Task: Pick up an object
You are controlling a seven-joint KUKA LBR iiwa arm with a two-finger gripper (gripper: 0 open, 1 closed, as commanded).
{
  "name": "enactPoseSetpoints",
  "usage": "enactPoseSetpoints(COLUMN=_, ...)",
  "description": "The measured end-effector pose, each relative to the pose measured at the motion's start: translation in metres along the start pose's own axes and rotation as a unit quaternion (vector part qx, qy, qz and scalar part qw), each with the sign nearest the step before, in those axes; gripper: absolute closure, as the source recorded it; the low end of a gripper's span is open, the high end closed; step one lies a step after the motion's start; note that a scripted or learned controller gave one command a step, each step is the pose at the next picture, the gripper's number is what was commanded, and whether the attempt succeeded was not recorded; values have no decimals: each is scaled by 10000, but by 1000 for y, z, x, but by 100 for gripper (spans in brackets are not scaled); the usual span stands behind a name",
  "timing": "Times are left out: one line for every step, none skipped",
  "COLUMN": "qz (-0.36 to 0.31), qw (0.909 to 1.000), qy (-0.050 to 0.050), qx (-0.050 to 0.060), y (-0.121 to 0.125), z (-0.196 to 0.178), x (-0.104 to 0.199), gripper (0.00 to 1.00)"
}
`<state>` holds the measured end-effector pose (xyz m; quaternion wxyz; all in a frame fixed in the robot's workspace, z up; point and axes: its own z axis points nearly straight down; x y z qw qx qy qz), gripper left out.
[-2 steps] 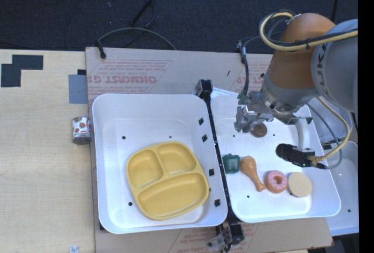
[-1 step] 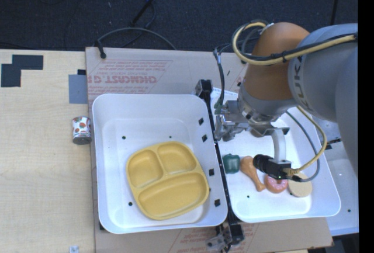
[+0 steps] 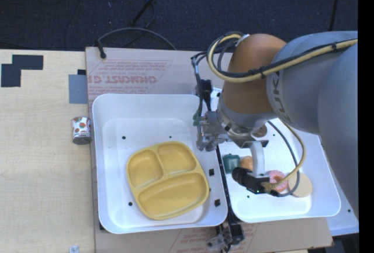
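- Progress on the pick is early, by my reading: nothing shows in the tool (image 3: 205, 139), so the lift is not yet done.
- The tool hangs low over the seam where the two bins meet, at the right edge of the left bin (image 3: 146, 111). Whether it is wide or narrow I cannot tell, as the wrist hides it.
- Nearest candidates: a yellow divided plate (image 3: 168, 180), lying flat in the left bin toward its near right corner, and the small things in the right bin (image 3: 322, 202), close to that bin's left edge.
- Left to do, as I judge it: settle on one thing, close on it, and raise it clear of its bin.
- Count of bins: two, side by side on the worktop (image 3: 41, 176).
- Count of plates: one, with three compartments.
- Count in the right bin: four small things, namely a teal piece (image 3: 231, 162), an orange piece (image 3: 247, 162) just beside it, a pink ring (image 3: 276, 177), and a tan disc (image 3: 302, 187) touching the ring.
- Count on the bare worktop: one spotted can (image 3: 81, 130), on its side just beyond the left bin's left edge.
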<state>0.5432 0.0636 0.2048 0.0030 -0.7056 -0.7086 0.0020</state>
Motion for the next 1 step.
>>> enactPoseSetpoints(qz=-1, qw=10000, qy=0, qx=1, y=-20, z=-2, x=43, gripper=100)
